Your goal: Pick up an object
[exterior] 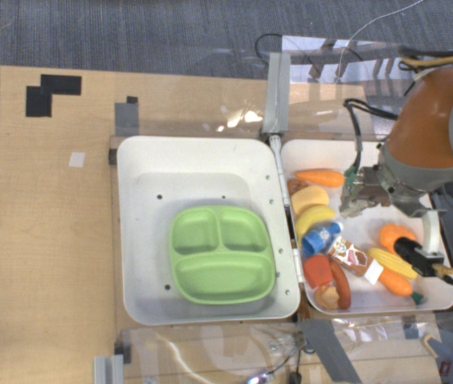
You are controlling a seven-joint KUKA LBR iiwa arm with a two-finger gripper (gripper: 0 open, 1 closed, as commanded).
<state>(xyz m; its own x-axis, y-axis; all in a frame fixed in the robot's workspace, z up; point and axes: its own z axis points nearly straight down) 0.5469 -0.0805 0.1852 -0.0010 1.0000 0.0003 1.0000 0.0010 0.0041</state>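
The right bin (370,146) holds several toy foods. An orange carrot (320,178) lies at its far left, with a yellow banana (314,217) and a blue object (321,237) below it. A red piece (317,269), a sausage (341,283) and a printed packet (350,256) lie near the front. Corn (393,263) and an orange fruit (393,235) sit at the right. My gripper (353,195) hangs low over the bin's middle, just right of the banana and carrot, with nothing visibly held.
The left bin (142,166) carries a green divided plate (222,254). A metal divider (274,94) stands between the bins at the back. Cables run behind the right bin, and the grey-orange arm (434,126) covers its far right corner.
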